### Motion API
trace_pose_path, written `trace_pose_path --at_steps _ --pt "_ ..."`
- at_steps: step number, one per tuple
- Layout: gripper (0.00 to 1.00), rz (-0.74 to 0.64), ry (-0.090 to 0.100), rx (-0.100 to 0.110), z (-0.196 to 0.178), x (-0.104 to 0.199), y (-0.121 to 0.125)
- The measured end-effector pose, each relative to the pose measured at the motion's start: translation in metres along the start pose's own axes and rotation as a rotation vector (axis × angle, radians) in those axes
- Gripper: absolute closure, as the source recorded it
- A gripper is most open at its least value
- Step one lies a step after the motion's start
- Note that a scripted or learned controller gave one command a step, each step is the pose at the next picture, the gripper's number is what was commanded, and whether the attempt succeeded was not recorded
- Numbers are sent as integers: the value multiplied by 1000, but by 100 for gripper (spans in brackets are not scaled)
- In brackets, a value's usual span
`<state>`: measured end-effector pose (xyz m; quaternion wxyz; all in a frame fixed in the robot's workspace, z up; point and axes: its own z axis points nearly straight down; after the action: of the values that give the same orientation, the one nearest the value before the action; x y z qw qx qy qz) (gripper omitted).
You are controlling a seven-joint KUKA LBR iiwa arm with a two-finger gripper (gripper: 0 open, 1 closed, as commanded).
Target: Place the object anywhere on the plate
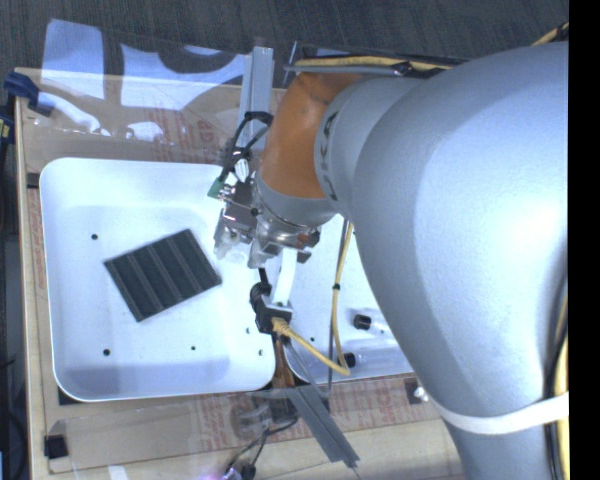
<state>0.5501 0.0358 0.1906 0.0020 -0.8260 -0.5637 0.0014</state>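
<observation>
Item: ribbed slab (pixel 163 273), dark grey and rectangular, taken to be the task's object. It is laid flat on the floor of the left bin (pixel 80 338), about mid-floor, clear of every wall. The long axis is set on a diagonal, from left and slightly near to right and slightly far, so a short edge is turned towards the arm. Item: gripper (pixel 242 240), carried below the orange band and hung over the right part of the left bin, beside the bin's right wall. The slab is found to its left and a little nearer, close by but apart from it. No contact is shown and nothing is seen held. How far the gripper is opened cannot be told from this view, as the tip is blurred against the white floor. Item: plate (pixel 302 371), largely covered by the arm. A pale curved edge is made out in the right bin (pixel 380 360), right of and nearer than the gripper. Relation noted: slab and plate are placed on opposite sides of the gripper. A short move leftward is judged necessary for the pick, with the grip probably better set across the slab's narrow width, followed by a carry rightward over the shared walls.
</observation>
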Motion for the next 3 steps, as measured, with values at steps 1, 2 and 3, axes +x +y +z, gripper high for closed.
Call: trace_pose_path --at_steps 1,2,3 --pt "100 247 3 -8 94 80 9" --pt "100 300 1 -1 98 123 45" --pt "100 861 3 -5 42 175 37"
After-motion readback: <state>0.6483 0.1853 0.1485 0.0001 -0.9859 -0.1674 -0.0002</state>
